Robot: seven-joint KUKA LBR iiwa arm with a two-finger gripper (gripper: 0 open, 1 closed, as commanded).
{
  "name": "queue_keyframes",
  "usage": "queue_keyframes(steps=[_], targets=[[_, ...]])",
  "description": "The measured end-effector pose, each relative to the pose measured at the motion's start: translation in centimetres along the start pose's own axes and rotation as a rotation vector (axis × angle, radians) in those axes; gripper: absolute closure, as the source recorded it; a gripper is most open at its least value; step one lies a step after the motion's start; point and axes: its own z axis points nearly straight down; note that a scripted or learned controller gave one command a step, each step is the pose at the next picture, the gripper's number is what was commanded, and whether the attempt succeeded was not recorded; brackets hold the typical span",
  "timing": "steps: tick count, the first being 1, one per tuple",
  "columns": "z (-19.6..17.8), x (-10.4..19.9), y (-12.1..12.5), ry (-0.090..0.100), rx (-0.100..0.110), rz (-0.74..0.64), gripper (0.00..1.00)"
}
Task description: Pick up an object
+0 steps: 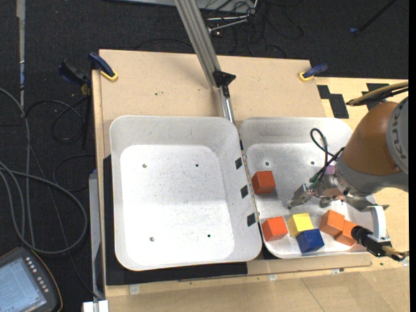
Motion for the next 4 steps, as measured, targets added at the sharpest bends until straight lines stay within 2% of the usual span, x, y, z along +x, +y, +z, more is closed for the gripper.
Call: queue_keyframes(steps=[1,3,4], targets=[[-1.1,0.0,0.1,-0.001,-0.003,0.0,1.0],[-11.1,1.0,-0.2,-0.002,-0.008,-0.004,1.0],[-14.7,1.0,0.0,-0.003,-0.008,-0.003,1.0]])
